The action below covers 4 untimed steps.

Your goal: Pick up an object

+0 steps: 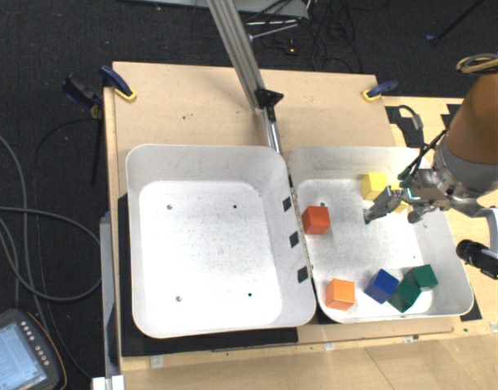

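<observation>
Right now the tool (392, 207) hangs over the right bin (452, 254), its dark fingers spread with nothing between them. Closest to it is the yellow block (374, 185), just beside and slightly beyond its tips, toward the bin's back wall; the red block (316, 219) lies farther off, toward the left bin (143, 169).

One fixed camera looks down on me at a slant from above the bench (232, 96), far enough to take in both white bins (143, 218) and surrounding floor; my arm (476, 136) enters from its right.
</observation>
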{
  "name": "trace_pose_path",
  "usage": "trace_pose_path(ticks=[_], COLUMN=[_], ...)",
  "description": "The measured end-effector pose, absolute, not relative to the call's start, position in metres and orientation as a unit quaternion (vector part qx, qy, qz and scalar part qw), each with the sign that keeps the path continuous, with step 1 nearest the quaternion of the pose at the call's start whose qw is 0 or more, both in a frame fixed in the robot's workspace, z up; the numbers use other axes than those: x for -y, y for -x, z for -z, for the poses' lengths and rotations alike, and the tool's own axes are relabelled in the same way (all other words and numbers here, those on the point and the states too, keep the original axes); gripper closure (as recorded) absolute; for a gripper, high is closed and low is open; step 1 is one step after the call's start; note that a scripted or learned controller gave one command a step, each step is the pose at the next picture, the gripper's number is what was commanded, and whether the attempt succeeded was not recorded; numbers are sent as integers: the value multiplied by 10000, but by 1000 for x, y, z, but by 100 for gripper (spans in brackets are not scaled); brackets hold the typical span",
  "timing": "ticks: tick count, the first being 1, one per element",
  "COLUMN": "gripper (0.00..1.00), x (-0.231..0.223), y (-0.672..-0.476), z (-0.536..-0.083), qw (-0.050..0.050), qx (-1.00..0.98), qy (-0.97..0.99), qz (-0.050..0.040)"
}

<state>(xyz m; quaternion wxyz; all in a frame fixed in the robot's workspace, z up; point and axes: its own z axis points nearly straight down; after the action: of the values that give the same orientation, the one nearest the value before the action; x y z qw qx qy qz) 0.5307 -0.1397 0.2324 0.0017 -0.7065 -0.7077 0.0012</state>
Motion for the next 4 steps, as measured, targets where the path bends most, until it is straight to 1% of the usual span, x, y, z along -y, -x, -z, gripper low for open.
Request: trace_pose_path(ticks=[1, 2, 4], gripper=[0, 0, 0], x=[140, 139, 134], y=[-531, -541, -544], z=[-234, -179, -94], qw=[2, 21, 1], qx=[7071, 7070, 7068], qy=[7071, 7072, 7074], qz=[-1, -16, -6])
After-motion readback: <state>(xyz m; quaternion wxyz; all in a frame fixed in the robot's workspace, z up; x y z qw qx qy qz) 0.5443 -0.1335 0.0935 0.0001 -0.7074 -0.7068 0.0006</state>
